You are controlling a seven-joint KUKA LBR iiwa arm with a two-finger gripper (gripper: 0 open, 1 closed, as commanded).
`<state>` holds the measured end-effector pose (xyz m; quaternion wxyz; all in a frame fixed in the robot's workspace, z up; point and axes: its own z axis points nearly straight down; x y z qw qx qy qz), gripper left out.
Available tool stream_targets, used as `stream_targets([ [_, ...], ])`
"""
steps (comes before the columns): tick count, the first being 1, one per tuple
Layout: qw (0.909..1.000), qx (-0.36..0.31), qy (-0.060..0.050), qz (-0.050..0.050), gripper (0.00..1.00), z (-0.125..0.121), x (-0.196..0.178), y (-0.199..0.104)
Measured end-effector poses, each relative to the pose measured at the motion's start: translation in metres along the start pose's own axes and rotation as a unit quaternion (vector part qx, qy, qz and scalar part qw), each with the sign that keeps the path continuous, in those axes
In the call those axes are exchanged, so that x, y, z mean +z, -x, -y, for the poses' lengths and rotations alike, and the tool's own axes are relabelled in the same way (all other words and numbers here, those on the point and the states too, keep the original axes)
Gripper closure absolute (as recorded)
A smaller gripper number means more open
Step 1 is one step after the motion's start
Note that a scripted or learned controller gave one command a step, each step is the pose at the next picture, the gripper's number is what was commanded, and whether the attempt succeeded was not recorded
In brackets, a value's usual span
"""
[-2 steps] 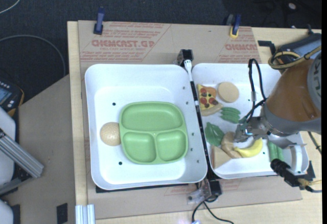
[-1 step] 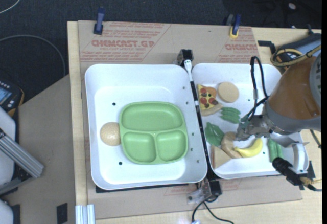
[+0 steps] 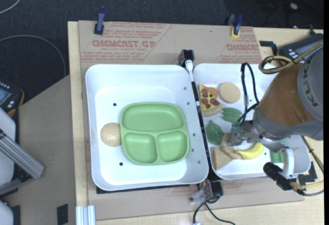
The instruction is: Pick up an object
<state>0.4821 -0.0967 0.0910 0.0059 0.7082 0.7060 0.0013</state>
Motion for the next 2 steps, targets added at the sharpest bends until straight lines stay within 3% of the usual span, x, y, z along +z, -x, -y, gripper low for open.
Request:
stream_targets([
  [1,1.0000,-0.007,0.000,-0.004,1.00,0.000,-0.100,-0.120],
  [2,1.0000,-0.006,0.004,-0.006,1.00,-0.001,-0.276,-0.160],
])
